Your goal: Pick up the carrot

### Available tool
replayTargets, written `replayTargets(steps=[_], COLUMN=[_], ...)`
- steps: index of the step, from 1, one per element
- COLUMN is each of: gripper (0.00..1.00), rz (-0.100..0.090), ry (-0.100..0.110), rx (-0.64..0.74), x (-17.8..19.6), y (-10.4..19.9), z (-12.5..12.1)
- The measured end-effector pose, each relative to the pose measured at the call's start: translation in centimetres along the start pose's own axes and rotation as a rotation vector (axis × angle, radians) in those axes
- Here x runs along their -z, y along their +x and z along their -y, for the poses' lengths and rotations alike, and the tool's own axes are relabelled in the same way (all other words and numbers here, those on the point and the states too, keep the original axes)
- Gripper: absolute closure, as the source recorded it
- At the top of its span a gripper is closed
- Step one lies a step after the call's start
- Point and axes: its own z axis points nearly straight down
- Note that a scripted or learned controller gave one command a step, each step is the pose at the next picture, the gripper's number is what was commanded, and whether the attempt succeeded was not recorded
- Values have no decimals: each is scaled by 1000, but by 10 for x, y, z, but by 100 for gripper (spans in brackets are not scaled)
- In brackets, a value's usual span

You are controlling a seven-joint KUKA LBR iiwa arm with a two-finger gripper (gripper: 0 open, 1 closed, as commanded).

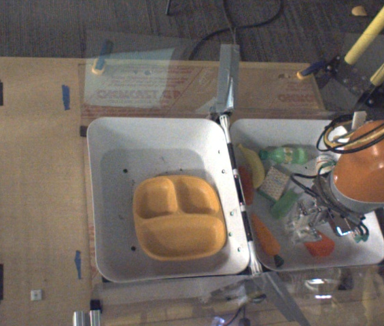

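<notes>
I'm on approach: pincer hangs near the carrot; its grip I cannot tell. Next, centre over it.

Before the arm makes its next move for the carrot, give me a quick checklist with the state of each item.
1. Long orange carrot visible in the right white bin, near its left wall: ok.
2. Carrot unobstructed from above: ok.
3. Two-finger gripper over the carrot: not ok, it sits to the carrot's right.
4. Gripper opening ready: cannot tell.
5. Neighbours apart from the carrot: cannot tell; a small dark object lies by its lower end.
6. Orange divided plate out of the way, in the left white bin: ok.
</notes>
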Motion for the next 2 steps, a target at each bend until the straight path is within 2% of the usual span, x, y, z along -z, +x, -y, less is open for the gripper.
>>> replayTargets(steps=[1,2], gripper=[100,100], rz=[4,0], ry=[0,5], rx=[242,545], x=[0,0], y=[0,-9], z=[8,-11])
